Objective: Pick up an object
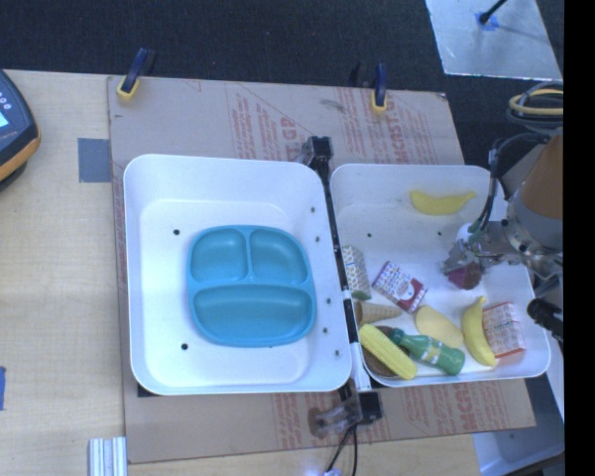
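my jaws (463, 262) hang low in the right bin (377, 181), by its right wall, but from this slant i cannot tell how they stand. just under them sits a small dark reddish piece (465, 277), which i judge to be the nearest thing to take; whether i touch it i cannot say. it looks light, rounded and probably smooth plastic, so it could squirt out sideways; i would close across its middle, gently. the yellow banana (441, 202) lies apart, near the bin's far wall. towards the front lie a second banana (478, 331), a green bottle (428, 350) and corn (387, 351), crowded together. the blue plate (250, 287) rests in the left bin (144, 266).
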Action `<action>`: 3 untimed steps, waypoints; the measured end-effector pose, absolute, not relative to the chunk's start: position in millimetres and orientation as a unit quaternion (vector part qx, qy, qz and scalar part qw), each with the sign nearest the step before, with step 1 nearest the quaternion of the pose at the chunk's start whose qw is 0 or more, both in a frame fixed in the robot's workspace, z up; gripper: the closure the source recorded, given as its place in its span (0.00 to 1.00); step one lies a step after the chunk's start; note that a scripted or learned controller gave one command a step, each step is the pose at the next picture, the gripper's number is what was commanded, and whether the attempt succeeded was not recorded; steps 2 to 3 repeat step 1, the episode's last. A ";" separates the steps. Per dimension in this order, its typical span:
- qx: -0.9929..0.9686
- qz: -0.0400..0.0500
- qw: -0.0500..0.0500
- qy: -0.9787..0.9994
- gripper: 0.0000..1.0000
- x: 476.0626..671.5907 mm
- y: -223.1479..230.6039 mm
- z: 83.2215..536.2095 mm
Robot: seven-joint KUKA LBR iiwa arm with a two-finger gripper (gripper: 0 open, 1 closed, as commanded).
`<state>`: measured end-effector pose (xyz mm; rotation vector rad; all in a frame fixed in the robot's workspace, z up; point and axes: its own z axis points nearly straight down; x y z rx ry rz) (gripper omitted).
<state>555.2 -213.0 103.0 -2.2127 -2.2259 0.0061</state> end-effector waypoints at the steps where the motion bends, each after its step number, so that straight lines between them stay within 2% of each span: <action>1: -0.703 0.001 0.002 -0.711 1.00 550.0 -122.4 91.4; 3: -0.703 0.001 0.002 -0.711 1.00 550.0 -122.4 91.4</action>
